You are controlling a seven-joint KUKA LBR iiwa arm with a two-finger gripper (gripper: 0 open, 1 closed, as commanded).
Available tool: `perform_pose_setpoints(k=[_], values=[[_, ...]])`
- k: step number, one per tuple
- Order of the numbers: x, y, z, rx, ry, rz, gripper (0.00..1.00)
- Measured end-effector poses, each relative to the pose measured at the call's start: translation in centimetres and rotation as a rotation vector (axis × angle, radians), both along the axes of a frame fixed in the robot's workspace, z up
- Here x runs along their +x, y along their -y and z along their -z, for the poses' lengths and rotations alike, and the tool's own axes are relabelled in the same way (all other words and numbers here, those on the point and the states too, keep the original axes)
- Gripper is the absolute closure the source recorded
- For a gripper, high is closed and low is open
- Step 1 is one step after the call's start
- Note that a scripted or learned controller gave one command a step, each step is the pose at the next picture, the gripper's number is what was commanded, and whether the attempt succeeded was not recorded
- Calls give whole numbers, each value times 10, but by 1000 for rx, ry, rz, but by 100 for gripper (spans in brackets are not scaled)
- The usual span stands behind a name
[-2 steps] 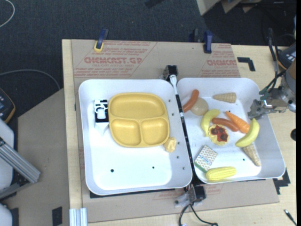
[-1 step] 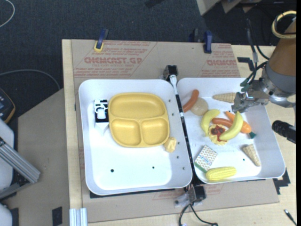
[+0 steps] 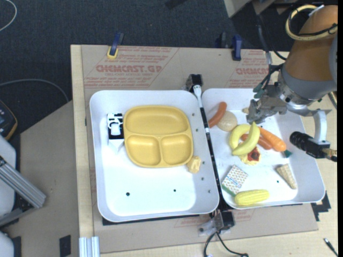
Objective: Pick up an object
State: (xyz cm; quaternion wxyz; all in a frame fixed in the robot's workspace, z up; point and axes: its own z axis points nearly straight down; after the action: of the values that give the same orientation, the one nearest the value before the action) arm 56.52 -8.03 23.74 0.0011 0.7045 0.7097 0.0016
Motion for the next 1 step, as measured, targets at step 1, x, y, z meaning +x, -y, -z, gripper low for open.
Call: perform_pose_setpoints(k=[1], values=[[3, -50, 19, 2, -8, 2, 100]])
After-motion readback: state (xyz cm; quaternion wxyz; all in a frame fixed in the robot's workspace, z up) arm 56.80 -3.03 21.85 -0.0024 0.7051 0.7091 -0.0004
